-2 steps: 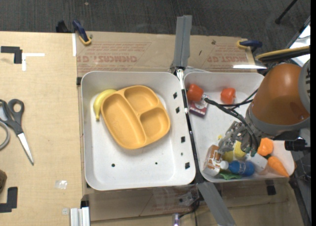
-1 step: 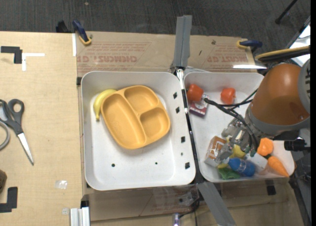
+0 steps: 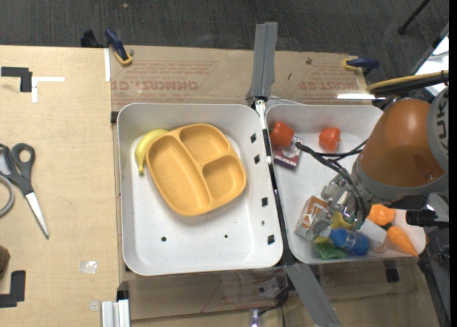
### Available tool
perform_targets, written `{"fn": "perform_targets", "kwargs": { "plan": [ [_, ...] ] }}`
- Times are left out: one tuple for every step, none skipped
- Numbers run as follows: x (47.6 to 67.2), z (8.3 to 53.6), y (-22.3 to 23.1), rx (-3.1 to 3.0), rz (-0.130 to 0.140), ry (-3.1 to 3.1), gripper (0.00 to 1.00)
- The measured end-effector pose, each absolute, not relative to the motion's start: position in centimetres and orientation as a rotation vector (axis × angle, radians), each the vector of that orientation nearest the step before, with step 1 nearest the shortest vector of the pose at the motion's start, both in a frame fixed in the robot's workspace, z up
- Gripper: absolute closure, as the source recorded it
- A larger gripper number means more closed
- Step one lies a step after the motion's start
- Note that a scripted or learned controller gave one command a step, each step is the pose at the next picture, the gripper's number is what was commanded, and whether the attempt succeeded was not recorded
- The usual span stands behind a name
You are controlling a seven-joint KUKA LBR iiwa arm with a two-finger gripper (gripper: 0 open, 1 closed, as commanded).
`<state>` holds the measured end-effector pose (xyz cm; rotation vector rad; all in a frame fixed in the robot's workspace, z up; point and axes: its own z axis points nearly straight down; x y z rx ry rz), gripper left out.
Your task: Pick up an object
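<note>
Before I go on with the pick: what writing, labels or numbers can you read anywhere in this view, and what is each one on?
"CHEMCAS..." or similar, red print, upside down and blurred, uncertain: on the cardboard sheet behind the left bin.
More red print on the cardboard behind the right bin: too blurred to read.
Small packet in the right bin: printing too small to read.
Packet by the gripper: unreadable.

Left bin (image 3: 143,247) open along its front and right, divided yellow plate (image 3: 196,168) filling its back, right bin (image 3: 300,115) front corner crowded by small objects (image 3: 343,236), its middle floor bare
</note>
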<state>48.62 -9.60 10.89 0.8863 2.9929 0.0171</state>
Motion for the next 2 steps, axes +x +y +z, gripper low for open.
{"fn": "perform_targets", "kwargs": {
  "plan": [
    [49.9, 10.9, -9.4, 0.885, 0.008, 2.991, 0.00],
    [52.5, 10.9, -9.7, 0.890, 0.009, 2.987, 0.00]
  ]
}}
